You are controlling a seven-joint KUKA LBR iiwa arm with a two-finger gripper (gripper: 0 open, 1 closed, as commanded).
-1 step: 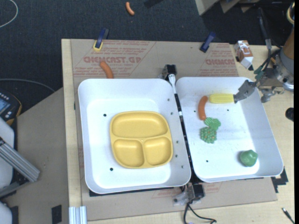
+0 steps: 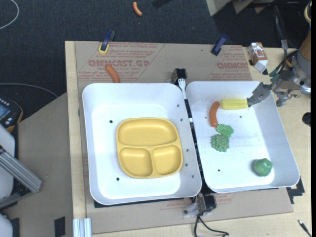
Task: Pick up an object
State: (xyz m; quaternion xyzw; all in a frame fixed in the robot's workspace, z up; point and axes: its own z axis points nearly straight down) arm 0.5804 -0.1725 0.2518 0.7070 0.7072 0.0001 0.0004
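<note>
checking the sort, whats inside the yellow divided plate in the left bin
Nothing shows in the yellow plate; all three compartments look bare. The bin floor under it is covered.

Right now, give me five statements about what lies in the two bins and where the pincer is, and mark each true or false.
1. The yellow divided plate lies in the left bin. True.
2. The green ball sits in the left bin. False: it is in the right bin, near its front right corner.
3. The orange sausage lies beside the yellow corn cob in the right bin. True.
4. The pincer hangs over the yellow plate. False: it is at the right bin's far right edge, close to the corn cob.
5. The broccoli lies between the sausage and the green ball. True.
</note>
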